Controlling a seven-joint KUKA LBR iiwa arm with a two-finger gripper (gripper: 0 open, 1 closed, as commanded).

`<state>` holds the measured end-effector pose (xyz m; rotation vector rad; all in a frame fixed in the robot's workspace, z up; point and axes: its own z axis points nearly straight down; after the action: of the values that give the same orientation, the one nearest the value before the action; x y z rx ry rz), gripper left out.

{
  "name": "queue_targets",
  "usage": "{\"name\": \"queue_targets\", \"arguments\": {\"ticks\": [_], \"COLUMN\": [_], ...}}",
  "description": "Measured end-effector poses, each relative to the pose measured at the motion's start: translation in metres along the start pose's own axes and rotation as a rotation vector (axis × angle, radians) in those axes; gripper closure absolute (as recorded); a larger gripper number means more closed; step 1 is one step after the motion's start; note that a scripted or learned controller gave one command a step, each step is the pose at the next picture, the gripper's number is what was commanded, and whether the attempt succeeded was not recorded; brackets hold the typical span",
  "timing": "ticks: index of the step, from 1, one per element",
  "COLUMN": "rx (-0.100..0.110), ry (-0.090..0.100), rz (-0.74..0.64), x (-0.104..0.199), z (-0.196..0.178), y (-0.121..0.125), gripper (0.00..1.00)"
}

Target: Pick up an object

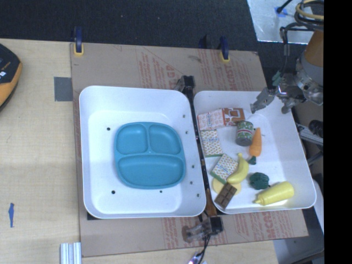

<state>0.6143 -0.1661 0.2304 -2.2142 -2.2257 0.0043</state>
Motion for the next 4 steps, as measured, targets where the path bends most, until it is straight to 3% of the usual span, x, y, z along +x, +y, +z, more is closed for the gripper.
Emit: {"name": "queue_targets", "arguments": {"ticks": [1, 2, 3, 4], "rx": [0.011, -0.004, 0.011, 0.008], "ry": [0.003, -0.002, -0.004, 0.002], "rz": [0.001, -0.003, -0.003, 0.003], "x": [-0.003, 0.012, 0.035, 0.033], "z": [0.088, 0.140, 0.136, 0.139], "y": [-0.045, 0.002, 0.031, -0.062], "gripper": [0.00, 0.00, 0.00, 0.00]}}
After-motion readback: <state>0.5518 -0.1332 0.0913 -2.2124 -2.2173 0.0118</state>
